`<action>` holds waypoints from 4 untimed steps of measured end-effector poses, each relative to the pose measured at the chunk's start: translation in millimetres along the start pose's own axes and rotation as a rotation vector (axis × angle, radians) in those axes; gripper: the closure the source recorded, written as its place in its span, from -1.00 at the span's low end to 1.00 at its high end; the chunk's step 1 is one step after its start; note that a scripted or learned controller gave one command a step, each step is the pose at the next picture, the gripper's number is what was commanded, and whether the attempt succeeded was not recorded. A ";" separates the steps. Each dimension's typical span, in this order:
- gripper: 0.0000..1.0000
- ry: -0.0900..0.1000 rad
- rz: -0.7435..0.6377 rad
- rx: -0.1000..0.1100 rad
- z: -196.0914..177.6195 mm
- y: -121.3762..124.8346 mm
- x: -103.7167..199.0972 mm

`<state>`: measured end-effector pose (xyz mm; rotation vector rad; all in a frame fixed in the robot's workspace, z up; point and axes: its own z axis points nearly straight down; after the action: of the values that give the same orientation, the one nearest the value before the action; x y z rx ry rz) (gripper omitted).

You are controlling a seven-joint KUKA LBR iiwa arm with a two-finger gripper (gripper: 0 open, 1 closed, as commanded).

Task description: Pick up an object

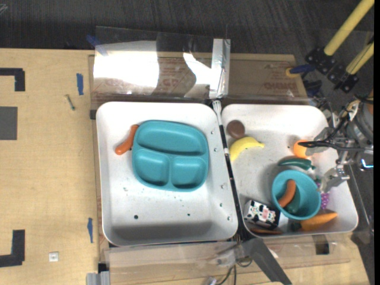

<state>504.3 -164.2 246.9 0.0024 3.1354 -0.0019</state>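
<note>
The gripper (328, 159) is hovering just right of the teal cup (295, 193) in the right bin (267, 114); whether its claw is apart, I cannot tell. Descending here, it is risking clipping the cup's rim and tipping it.

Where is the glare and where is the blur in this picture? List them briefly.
Camera view: strong glare washes out the clear sheet behind the left bin; the teal divided plate and the banana are evenly lit and sharp; the tool at the right bin's far side is soft and hard to read.
</note>
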 end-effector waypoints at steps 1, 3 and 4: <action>-1.00 0.003 -0.098 -0.001 111.6 -29.3 18.8; -1.00 -0.034 -0.244 0.016 144.8 -7.4 3.5; -1.00 -0.035 -0.350 0.012 144.9 14.5 -96.1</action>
<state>601.3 -150.0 102.5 -0.5378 3.0540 -0.0223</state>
